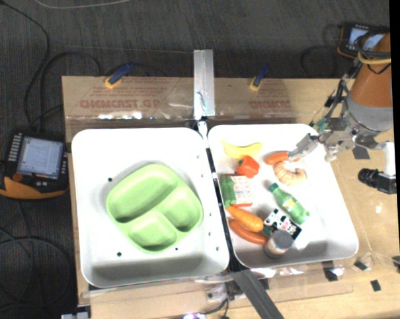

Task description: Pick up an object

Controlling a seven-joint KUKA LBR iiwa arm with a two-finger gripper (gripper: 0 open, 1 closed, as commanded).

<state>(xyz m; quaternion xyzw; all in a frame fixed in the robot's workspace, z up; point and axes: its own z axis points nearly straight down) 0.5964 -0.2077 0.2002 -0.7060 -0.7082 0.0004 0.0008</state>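
A handheld control pendant (33, 164) is lying on the dark floor at the far left, its screen glowing. Next to it, the left bin (98, 259) is holding a green divided plate (154, 206), which is sitting tilted across the middle. The right bin (336, 239) is crowded with toy food: a yellow banana (242, 148) is lying near the top wall, an orange-red pepper (248, 166) is sitting just below it, and a small printed packet (236, 189) is lying under that. Two carrots (248, 224) are lying side by side further down, with a green bottle (288, 204) resting at a slant beside them and a dark round-ended object with a black-and-white pattern (279, 235) near the bottom. A pale shrimp (290, 174) is curling near the right wall, an orange piece (277, 157) just above it.

The gripper (305, 146) is hanging over the shrimp's upper right, reaching in from the arm (369, 88). Nothing is sitting between its fingers that I can see, and whether they are spread or closed I cannot tell.
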